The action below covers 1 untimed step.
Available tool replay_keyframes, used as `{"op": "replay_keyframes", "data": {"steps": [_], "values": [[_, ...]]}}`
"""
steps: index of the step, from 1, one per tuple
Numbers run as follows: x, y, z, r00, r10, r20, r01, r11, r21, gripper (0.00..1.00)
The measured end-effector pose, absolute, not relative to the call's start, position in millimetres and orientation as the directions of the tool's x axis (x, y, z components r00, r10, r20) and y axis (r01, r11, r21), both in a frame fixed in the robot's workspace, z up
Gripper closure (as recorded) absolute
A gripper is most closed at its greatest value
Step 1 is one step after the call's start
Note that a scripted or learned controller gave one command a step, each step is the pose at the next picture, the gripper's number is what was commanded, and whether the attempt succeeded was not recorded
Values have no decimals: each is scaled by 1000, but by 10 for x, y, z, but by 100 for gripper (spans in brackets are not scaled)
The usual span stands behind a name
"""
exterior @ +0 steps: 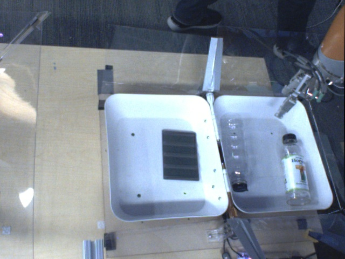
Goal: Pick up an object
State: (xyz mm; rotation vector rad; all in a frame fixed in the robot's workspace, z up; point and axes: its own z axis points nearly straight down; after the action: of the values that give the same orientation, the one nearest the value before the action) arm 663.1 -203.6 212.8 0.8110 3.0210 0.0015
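My gripper (283, 102) hangs over the far right corner of the right bin (318, 161), open, with nothing between its fingers. Below it in that bin lies a clear bottle with a black cap and a white-and-orange label (295, 170), near the right wall. A second clear bottle (235, 150) lies along the bin's left wall, its black cap (239, 186) pointing toward the front. A black ridged rectangular block (180, 154) lies flat in the middle of the left bin (121, 144).
A metal bar (213, 63) runs from the junction of the two bins toward the back. Black clamps (105, 80) sit at the left bin's corners. A person's legs and shoe (194, 18) stand beyond the bench. Cables (291, 53) trail near the arm.
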Motion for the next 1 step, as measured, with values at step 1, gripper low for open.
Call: {"op": "replay_keyframes", "data": {"steps": [1], "values": [[6399,-1939,3060,-822,569,-13,569,823,6,0]]}}
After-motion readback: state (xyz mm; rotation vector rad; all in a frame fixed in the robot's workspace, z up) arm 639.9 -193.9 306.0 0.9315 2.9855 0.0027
